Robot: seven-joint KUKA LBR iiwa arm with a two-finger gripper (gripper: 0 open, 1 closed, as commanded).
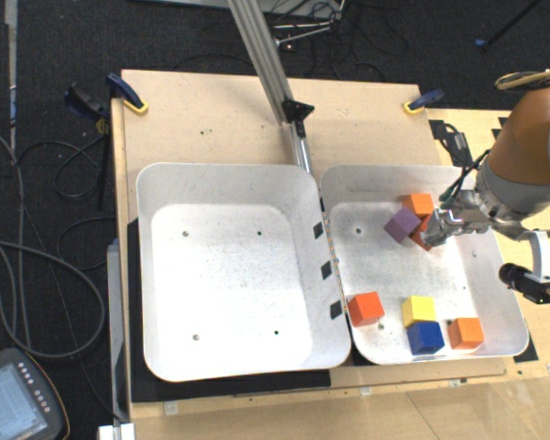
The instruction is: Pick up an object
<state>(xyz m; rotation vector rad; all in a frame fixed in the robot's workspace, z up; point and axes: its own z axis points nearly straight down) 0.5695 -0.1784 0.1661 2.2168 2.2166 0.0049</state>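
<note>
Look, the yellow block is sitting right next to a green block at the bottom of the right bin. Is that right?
Not quite. The block touching the yellow block is blue, not green; the camera view shows it. The rest holds: both sit near the bottom of the right bin.

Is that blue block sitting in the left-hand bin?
No, the blue block lies in the right bin, near its front edge, just below a yellow block.
</note>
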